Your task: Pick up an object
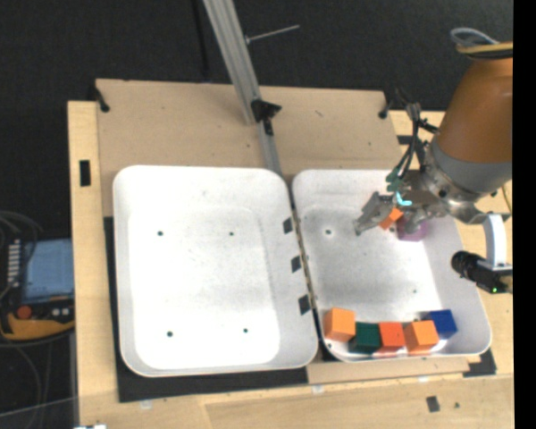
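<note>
My gripper hangs over the upper part of the right bin, reaching in from the right. A small orange block shows between its fingers, and the gripper is shut on it. A purple object lies just below and right of the gripper, partly hidden by it. Along the right bin's front edge sits a row of blocks: orange, green, orange, orange and blue.
The left bin lies beside the right one, with a ridge between them. A metal pole slants up from the bench's back. A black fixture sticks in at the right bin's right rim.
</note>
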Controlling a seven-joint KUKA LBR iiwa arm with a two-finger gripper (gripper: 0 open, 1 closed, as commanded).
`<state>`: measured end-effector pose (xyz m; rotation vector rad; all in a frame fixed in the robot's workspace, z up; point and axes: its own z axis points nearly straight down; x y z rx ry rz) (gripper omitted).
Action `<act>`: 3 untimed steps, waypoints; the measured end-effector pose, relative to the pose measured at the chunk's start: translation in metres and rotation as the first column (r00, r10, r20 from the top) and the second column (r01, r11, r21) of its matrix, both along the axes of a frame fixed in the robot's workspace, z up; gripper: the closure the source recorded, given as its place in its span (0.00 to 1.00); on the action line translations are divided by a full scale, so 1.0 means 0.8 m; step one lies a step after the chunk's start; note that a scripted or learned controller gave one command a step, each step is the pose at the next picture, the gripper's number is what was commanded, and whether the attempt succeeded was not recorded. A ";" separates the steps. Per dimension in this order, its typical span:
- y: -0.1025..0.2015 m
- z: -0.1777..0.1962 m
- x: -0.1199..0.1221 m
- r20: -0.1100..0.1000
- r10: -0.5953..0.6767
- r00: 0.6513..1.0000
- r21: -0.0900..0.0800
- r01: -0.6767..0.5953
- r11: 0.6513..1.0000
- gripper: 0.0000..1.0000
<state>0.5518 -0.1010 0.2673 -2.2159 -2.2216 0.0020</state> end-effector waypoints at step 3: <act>-0.009 -0.106 0.002 -0.001 -0.005 1.000 -0.004 0.005 1.000 0.00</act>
